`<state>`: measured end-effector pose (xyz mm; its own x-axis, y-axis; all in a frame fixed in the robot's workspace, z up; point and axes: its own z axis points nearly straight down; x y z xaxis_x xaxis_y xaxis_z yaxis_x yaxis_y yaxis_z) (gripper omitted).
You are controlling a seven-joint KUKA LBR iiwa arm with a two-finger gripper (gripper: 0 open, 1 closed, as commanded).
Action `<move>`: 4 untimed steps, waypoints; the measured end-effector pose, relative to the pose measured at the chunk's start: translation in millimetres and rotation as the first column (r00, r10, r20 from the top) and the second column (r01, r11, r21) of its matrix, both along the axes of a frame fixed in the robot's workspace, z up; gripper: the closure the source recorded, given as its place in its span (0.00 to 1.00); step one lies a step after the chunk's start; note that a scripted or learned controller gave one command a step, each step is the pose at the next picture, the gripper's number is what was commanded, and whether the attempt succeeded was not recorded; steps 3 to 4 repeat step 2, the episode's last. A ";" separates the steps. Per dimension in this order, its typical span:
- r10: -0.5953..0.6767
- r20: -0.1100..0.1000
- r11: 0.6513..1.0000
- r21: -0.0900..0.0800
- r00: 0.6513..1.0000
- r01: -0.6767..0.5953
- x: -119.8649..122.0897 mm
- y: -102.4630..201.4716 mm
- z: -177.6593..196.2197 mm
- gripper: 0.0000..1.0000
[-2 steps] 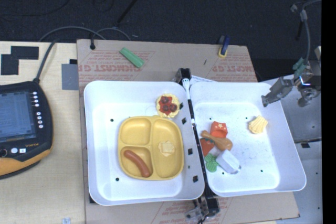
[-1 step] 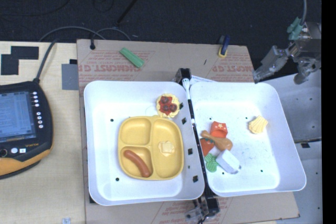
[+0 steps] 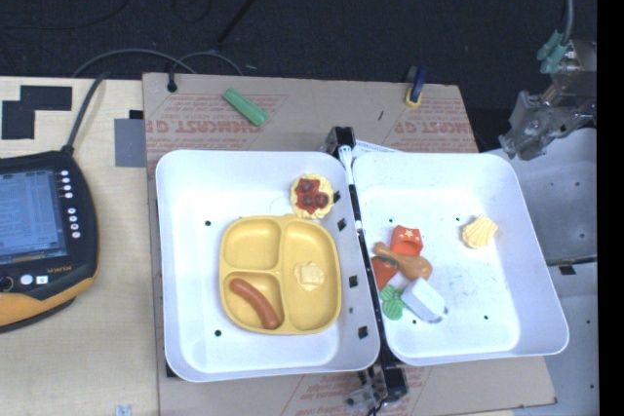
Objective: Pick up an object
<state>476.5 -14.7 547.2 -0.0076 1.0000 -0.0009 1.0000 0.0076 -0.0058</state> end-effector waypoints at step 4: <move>-0.003 0.000 1.000 0.001 1.000 0.003 -1.1 85.0 -142.5 1.00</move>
